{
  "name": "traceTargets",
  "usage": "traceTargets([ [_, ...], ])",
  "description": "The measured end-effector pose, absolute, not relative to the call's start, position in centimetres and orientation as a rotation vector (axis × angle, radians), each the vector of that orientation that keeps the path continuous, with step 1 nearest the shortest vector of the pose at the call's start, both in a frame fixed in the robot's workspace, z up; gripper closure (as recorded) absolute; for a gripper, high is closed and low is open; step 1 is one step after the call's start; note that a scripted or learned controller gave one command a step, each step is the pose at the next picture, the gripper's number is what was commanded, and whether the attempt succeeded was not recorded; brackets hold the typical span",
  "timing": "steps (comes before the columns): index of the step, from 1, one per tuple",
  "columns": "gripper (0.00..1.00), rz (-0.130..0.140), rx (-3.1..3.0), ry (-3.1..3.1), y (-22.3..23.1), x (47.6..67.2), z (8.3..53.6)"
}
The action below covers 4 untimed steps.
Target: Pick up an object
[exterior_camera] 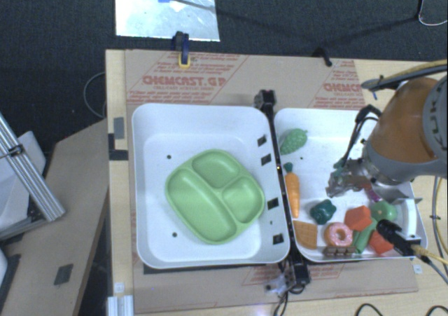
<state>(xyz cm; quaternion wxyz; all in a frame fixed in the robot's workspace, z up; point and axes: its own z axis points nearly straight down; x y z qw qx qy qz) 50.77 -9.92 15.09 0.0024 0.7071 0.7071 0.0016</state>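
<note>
We hung the gripper [341,183] low over the toy food in the right bin [318,125], still choosing a target

We could not tell whether it was clenched or released, and nothing showed in its grasp. The pickable pieces crowded just below it: a dark green toy [323,211] almost under it, an orange block [358,218] and a pink doughnut [339,235] beyond. A carrot [292,193] lay to its left by the bin wall, likely harder to reach. The left bin [203,122] held a green divided plate [214,196], well apart
</note>
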Motion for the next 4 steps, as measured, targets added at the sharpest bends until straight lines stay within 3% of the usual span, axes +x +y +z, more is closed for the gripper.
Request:
traceTargets([
  [1, 1.0, 0.007, 2.212, 2.223, -8.9, 50.7, 20.2],
  [2, 1.0, 0.004, 2.213, 2.224, -8.9, 50.9, 22.6],
  [4, 1.0, 0.007, 2.209, 2.23, 0.0, 58.0, 24.0],
])
